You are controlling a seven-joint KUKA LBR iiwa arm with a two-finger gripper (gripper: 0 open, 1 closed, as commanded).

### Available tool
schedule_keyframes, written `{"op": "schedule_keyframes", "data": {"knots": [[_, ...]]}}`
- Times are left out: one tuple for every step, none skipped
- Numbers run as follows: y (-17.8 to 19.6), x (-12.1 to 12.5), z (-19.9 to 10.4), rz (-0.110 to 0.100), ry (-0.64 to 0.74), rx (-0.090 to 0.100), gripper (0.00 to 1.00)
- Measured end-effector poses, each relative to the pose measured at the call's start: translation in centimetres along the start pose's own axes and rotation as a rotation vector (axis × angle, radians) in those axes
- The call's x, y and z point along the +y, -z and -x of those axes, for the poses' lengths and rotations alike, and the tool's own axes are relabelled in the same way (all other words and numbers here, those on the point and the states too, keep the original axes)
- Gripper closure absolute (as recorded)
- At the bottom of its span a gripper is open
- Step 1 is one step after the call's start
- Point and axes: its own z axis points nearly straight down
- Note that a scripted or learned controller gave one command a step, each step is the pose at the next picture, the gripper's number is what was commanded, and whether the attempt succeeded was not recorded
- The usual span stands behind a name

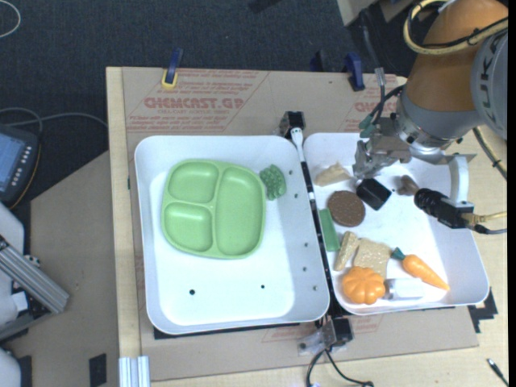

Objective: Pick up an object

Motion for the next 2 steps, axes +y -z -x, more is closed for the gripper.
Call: {"op": "schedule_keyframes", "data": {"knots": [[0.4,1.9,-5.2,0.000,0.000,0.000,1.00],[-2.0,3.8,-10.0,-0.002,-0.003,-0.001,1.00]]}}
